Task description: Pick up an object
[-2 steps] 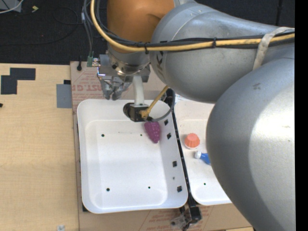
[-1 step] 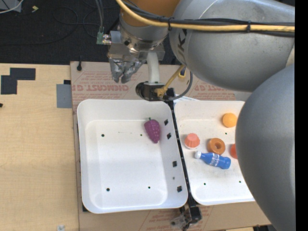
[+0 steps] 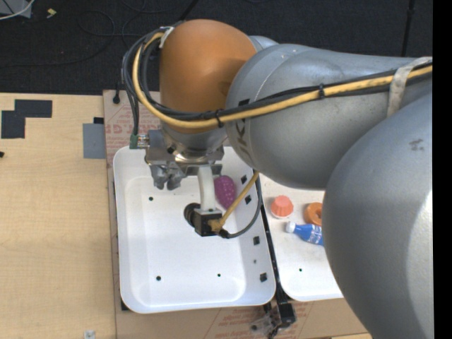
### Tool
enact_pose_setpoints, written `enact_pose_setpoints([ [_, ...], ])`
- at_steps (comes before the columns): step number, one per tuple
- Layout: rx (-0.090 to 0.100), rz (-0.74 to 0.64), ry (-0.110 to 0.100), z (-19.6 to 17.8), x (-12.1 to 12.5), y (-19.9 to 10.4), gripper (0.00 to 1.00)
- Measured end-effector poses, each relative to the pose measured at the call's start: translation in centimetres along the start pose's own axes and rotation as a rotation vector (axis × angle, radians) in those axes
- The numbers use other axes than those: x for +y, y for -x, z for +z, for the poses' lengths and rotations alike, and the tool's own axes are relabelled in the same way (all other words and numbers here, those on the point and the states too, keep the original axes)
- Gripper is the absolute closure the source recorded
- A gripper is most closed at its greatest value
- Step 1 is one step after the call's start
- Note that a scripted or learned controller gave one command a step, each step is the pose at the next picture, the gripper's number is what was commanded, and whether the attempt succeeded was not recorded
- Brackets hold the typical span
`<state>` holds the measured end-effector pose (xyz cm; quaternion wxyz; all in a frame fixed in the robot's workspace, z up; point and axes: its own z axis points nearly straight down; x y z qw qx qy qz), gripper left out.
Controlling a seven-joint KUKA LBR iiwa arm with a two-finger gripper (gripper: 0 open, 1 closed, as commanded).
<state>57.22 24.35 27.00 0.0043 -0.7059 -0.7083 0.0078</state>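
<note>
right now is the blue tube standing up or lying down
Lying down: the blue tube rests on its side in the right bin.

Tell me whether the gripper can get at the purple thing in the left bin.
Probably yes: the gripper hangs over the left bin right beside the purple thing, and no other object crowds it.

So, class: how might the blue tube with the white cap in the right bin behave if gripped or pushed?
Lying flat in the right bin, the blue tube would probably roll or spin if pushed. Small and slim, it looks light. Its rounded body might slip from a pinch.
</note>
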Motion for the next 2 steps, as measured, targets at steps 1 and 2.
enact_pose_setpoints([
  [1, 0.006, 0.002, 0.025, -8.6, 6.9, 0.1, 1.00],
  [2, 0.000, 0.003, 0.005, -0.4, 6.0, 0.0, 1.00],
])
